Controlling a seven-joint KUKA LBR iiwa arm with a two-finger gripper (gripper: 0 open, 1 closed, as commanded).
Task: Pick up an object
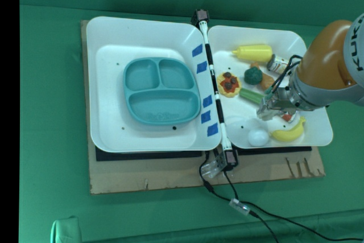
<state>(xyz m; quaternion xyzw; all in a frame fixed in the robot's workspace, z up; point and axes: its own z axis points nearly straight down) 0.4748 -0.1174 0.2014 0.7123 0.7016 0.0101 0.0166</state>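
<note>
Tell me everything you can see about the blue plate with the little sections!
The teal plate looks like smooth plastic, a rounded rectangle with soft corners. Raised ridges split it into three compartments: two small ones along the far side and one wide one along the near side. All three look bare, apart from a few faint specks in the wide one. It lies flat, turned slightly askew, in the middle of the left white bin, resting on the bin's floor. Nothing else touches it.

Green cloth [51, 94] covers bench and backdrop; brown cardboard sheet [170, 179] beneath; even, diffuse light.
</note>
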